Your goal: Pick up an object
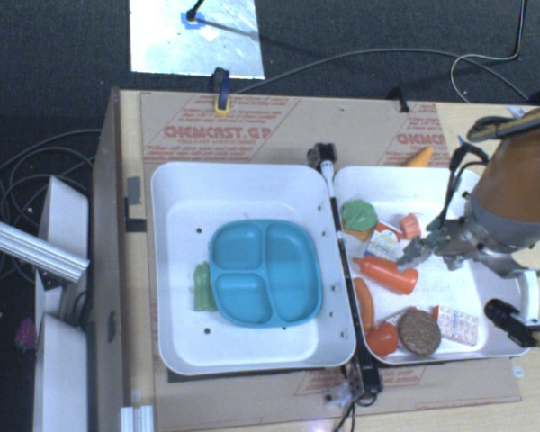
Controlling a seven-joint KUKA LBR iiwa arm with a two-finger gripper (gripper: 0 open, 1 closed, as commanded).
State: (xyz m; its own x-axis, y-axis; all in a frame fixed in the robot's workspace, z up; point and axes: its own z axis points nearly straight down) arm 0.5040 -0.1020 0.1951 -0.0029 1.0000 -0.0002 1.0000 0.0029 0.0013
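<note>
The right bin (432,180) holds several toy foods. Among them are a green round piece (358,215), a small orange-and-white carton (384,238), a salmon-coloured block (409,225) and a long orange-red piece (389,274). My gripper (416,248) hangs low over the bin's middle, right above the right end of the orange-red piece and just below the salmon block. The grey wrist and orange band come in from the right and hide that side of the bin.
Near the right bin's front lie an orange sausage (364,301), a red tomato (383,338), a brown patty (419,330) and a patterned packet (457,325). The left bin (184,192) holds a blue divided plate (266,271) and a green piece (202,287).
</note>
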